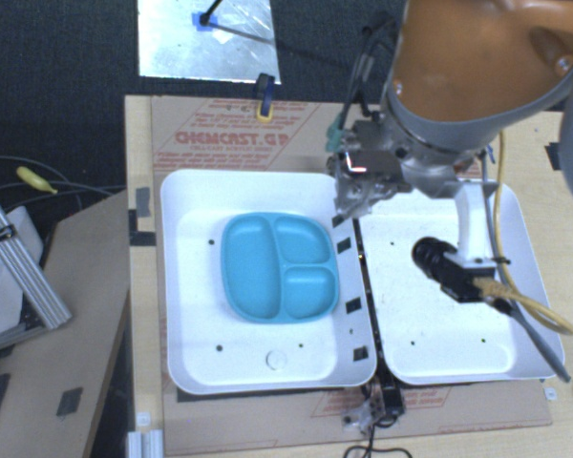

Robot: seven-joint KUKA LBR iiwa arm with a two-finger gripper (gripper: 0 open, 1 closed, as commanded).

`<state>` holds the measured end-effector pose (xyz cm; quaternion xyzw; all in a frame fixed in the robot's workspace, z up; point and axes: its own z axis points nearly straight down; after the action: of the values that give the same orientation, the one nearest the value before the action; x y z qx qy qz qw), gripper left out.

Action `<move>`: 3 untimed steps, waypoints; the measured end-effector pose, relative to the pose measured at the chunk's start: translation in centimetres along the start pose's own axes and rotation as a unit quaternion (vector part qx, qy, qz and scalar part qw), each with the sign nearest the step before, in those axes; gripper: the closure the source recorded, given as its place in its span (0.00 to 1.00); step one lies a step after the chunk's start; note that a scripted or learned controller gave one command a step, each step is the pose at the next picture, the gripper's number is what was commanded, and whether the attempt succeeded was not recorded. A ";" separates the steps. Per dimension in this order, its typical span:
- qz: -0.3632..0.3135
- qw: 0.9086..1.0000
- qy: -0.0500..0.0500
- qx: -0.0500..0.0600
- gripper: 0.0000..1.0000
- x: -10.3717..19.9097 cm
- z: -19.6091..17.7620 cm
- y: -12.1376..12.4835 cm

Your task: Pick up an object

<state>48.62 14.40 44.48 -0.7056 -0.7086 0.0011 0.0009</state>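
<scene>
A light blue plate point(277, 267) with three compartments lies flat in the middle of the left bin point(196, 351). My gripper point(351, 203) hangs over the far end of the divide between the two bins, just past the plate's upper right corner. Nothing shows held in it. The big grey and orange arm above hides the far part of the right bin point(439, 356).
Both bins rest on a brown cardboard sheet point(229, 136). A shiny metal sheet point(205, 27) lies behind them on the dark floor. An aluminium frame point(19, 275) stands at the far left. Black clips point(353, 303) line the seam between the bins.
</scene>
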 end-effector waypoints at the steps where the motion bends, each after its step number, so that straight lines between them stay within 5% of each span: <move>1: -0.001 1.000 0.001 -0.003 1.00 -0.1 -1.3 0.0; 2: -0.003 1.000 0.001 -0.004 1.00 -0.1 -2.5 0.1; 3: -0.002 1.000 0.001 -0.001 1.00 5.7 0.3 2.2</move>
<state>50.78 20.07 44.20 -0.7044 -0.7098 -0.0001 0.0005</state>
